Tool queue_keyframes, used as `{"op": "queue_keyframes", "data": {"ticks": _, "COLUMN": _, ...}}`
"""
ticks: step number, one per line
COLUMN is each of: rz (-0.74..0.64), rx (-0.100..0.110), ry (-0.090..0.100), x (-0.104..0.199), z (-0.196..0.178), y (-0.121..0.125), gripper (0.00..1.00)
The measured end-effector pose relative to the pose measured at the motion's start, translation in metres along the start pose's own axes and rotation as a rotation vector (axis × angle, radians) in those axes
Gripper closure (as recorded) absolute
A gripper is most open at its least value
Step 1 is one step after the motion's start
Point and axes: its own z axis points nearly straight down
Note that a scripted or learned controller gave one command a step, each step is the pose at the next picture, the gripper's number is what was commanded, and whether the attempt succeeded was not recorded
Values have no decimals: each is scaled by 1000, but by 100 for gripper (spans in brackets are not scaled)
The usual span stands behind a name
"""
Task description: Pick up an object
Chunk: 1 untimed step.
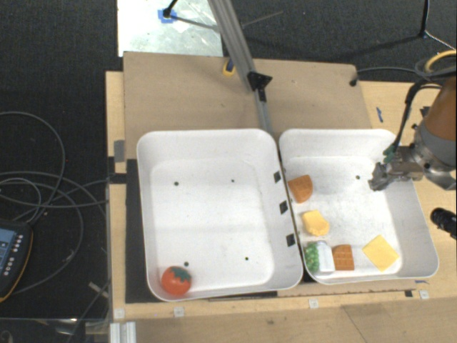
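Your gripper (380, 177) hangs over the right bin (357, 152), near its right wall; you can't tell its state. Left of it: orange block (300, 189), yellow piece (315, 223). Below: yellow wedge (380, 252), brown block (343, 257), green-white item (317, 257). Tomato (176, 280) sits in the left bin (207, 143).

- The left bin (207, 213) holds a tomato (176, 280) in its near left corner.
- The right bin (357, 213) holds a bread piece (300, 189), a cheese chunk (315, 223), a packet (318, 256), a cracker (343, 256) and a cheese slice (380, 252).
- The gripper (378, 180) hangs over the right bin's right side.
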Motion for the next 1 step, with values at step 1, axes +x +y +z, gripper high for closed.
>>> {"op": "queue_keyframes", "data": {"ticks": 1, "rz": 0, "rx": 4, "ry": 2, "x": 0, "z": -30, "y": 2, "gripper": 100}}
